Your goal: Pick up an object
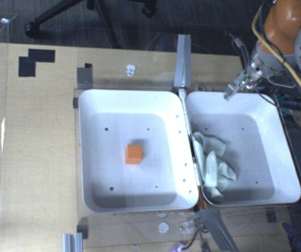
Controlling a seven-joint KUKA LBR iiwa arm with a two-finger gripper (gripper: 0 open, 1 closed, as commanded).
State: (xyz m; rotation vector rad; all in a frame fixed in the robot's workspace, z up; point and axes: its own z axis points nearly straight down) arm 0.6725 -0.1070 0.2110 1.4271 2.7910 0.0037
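Note:
A small orange cube (pixel 134 154) lies on the floor of the left white bin (pixel 95 114), a little below its middle. A crumpled white cloth (pixel 214 165) rests in the right white bin (pixel 266 119), against its left wall. My gripper (pixel 232 90) hangs over the back rim of the right bin, near its far middle, well away from both the cloth and the cube. The grey arm with its orange band (pixel 289 14) reaches in from the upper right. The tip is too small and blurred to read.
A grey metal post (pixel 182 62) stands behind the seam between the bins. Black tape marks (pixel 33 61) lie on the wooden bench at the far left. An office chair base (pixel 92 4) sits on the floor beyond the bench.

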